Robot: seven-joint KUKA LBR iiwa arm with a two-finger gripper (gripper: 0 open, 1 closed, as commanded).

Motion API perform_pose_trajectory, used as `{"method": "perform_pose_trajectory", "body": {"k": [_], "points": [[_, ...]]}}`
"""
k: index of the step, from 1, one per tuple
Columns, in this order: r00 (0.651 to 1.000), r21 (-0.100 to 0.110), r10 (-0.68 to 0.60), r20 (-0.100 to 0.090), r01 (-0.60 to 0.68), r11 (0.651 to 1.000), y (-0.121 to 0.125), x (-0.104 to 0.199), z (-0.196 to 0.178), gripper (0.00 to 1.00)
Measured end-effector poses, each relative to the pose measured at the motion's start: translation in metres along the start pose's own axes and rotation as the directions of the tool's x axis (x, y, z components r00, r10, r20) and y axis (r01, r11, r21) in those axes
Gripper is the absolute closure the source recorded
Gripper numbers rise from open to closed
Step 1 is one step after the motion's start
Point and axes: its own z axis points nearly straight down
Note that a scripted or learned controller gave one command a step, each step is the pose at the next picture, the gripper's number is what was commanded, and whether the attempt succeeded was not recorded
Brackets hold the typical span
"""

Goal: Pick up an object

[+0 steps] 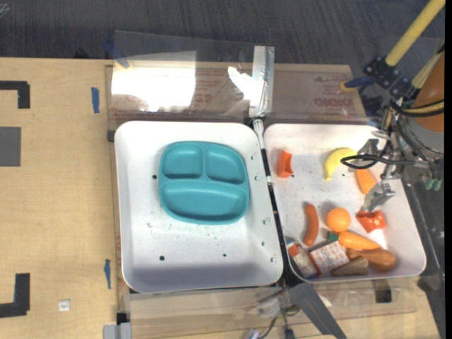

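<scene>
The right bin (pixel 296 141) holds the loose objects. A yellow banana (pixel 337 161) and an orange wedge (pixel 365 180) lie toward the back. An orange-red block (pixel 284 162) stands near the divider. An orange ball (pixel 338 219), a sausage (pixel 311 223), a red piece (pixel 372 222), a carrot (pixel 360 241), a labelled packet (pixel 323 258) and a brown bun (pixel 376 261) crowd the front. My gripper (pixel 377 199) hangs at the bin's right side, just above the red piece and beside the orange wedge. Nothing is visibly held.
The left bin (pixel 134 246) carries a teal divided plate (pixel 205 181). A clear plastic sheet (pixel 191 83) stands behind the bins. Black cables (pixel 360 161) loop from the wrist over the banana's end. Wooden benchtop (pixel 49 210) lies to the left.
</scene>
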Motion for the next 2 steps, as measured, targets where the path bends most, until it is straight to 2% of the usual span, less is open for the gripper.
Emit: {"method": "perform_pose_trajectory", "body": {"k": [1,2], "points": [[0.990,0.003,-0.142,0.009,0.142,0.990,0.023,0.010,0.106,0.00],[0.903,-0.003,0.429,0.006,-0.429,0.903,0.045,-0.025,0.106,0.00]]}}
